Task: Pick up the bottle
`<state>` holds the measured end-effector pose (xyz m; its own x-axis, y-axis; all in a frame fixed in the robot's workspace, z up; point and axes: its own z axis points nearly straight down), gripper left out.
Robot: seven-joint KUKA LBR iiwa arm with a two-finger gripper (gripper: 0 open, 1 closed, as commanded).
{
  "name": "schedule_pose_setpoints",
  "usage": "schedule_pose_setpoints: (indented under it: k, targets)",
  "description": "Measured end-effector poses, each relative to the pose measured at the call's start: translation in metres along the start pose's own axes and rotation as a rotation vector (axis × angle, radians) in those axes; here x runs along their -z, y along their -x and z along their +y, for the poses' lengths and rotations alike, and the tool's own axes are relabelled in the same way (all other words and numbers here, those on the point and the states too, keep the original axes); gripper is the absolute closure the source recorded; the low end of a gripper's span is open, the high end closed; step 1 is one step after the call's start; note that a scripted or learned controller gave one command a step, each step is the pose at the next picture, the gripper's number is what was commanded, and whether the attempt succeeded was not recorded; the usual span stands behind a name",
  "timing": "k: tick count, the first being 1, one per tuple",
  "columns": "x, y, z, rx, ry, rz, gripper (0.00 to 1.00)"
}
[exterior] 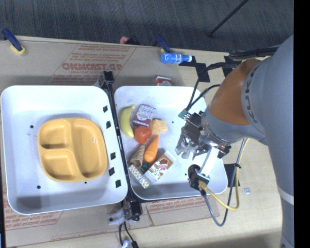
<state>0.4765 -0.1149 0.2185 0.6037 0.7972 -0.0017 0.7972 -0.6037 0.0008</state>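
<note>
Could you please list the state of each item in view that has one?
Small blue plastic bottle: lying on its side on the cardboard, outside the bins.
Yellow divided plastic plate: flat in the left white bin.
Orange toy carrot: lying tilted in the right white bin.
Yellow toy banana: lying beside the bin wall.
Metal claw: low over the right bin.

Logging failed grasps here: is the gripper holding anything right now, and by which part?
Cannot be told: the gripper hangs over the right bin, apart from the food pile, with nothing visibly between its fingers.
</note>
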Motion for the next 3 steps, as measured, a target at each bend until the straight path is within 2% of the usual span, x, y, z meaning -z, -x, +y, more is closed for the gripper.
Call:
schedule_pose_setpoints:
  k: [1,2,3]
  targets:
    - [0.007,0.039,0.029,0.082,-0.002,0.001,1.00]
    - [0.017,0.018,0.013,-0.276,-0.003,0.000,1.00]
    - [-0.008,0.041,0.030,-0.587,-0.008,0.000,1.00]
